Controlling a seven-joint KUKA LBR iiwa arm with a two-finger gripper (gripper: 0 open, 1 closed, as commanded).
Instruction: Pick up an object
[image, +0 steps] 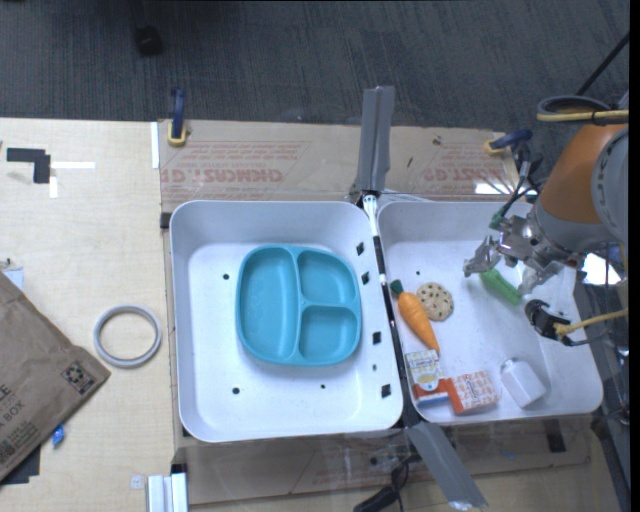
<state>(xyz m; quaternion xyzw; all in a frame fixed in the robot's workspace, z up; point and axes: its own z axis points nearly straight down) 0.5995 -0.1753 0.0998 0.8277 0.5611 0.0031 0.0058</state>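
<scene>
Blue tray (298, 304) in left bin (190, 330)

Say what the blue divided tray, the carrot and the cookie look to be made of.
Blue tray: likely moulded plastic, smooth, uniform colour with soft sheen. Carrot: probably toy plastic, even orange, glossy. Cookie: too small to tell; matte tan with dark specks, possibly plastic or foam.

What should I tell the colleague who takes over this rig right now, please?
Gripper: over the right white bin, upper right part, just above a green stick-shaped object; grip state unclear.
Right bin also holds an orange toy carrot, a round brown cookie, a small red-and-white carton and a white block.
Left white bin holds a teal divided plastic tray.
Done: nothing visibly lifted. Left: pick up one object.
</scene>
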